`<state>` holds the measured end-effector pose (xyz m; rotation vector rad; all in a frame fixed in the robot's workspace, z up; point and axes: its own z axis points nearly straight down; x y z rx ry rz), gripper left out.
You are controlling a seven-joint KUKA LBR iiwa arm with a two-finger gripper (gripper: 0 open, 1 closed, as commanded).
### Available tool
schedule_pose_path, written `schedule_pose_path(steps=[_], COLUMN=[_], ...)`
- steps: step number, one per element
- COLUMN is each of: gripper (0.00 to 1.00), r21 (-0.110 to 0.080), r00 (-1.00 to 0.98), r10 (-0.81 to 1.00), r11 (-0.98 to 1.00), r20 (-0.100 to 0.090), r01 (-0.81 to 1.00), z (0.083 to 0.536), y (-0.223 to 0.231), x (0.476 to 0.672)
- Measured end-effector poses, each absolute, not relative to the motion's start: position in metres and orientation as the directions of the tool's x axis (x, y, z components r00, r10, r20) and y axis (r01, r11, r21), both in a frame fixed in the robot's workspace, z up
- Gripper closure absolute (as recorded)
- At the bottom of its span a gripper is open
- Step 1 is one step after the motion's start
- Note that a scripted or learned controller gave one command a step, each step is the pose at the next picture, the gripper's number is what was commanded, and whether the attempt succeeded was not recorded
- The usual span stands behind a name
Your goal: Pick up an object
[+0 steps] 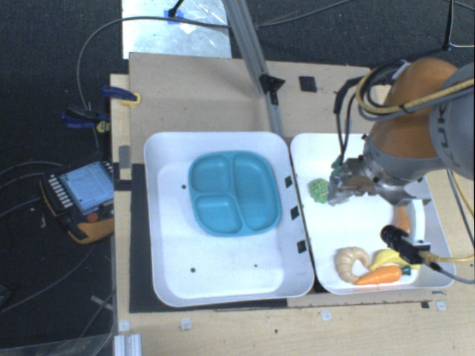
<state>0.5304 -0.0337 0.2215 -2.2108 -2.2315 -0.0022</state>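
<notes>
A small green broccoli-like piece (318, 190) lies in the right bin (356, 225), near its left wall. My gripper (338, 189) is low in that bin, right beside this green piece on its right and touching or nearly touching it. The grey wrist and orange band rise behind it to the right. At the bin's front right lie a pale croissant-shaped piece (350, 262), a yellow banana (391, 257) and an orange carrot (379, 276), close together. Another small orange item (401, 217) shows partly behind the arm's cable.
The left bin (223, 262) holds a blue divided plate (234, 193). A grey pole (249, 43) slants across the back of the bench. Black cables loop off the arm over the right bin. A handheld device (80, 199) lies on the floor at left.
</notes>
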Motion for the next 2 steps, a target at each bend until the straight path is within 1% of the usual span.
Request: schedule_pose_path(steps=[1, 2], gripper=[1.00, 1.00], r21=[0.003, 0.003], r00=[-0.012, -0.011], r10=[1.000, 1.000], r11=[0.012, 0.011], r20=[0.002, 0.002], r01=[1.000, 1.000], z=[0.216, 0.213], y=[0.025, 0.071], x=[0.550, 0.569])
